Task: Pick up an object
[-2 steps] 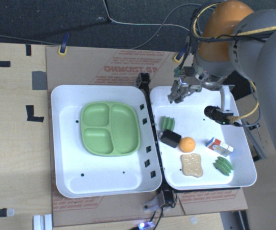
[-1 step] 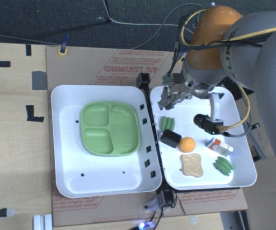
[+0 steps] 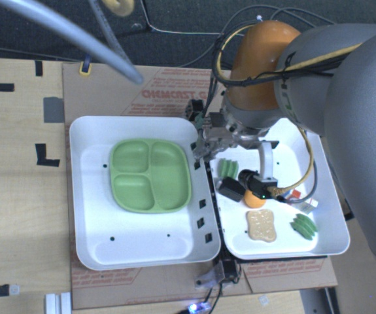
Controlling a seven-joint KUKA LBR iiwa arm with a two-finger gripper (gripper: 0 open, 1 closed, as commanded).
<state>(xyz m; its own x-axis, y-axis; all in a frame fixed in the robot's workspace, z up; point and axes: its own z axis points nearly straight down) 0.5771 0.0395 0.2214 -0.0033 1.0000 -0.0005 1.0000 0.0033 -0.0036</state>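
Left bin (image 3: pixel 135 241): green plate (image 3: pixel 152 175). Right bin (image 3: pixel 331 237): orange ball (image 3: pixel 256 200), cracker (image 3: pixel 261 226), pod (image 3: pixel 228 169), leaf (image 3: pixel 304 226). I cannot tell the claw's (image 3: pixel 206 146) state.

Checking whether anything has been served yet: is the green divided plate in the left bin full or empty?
Empty: all three compartments of the green divided plastic plate show bare green surface, with nothing lying in them.

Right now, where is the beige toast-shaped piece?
In the camera view, the beige toast-shaped piece lies in the right bin near its front edge, below the orange ball and left of a green toy.
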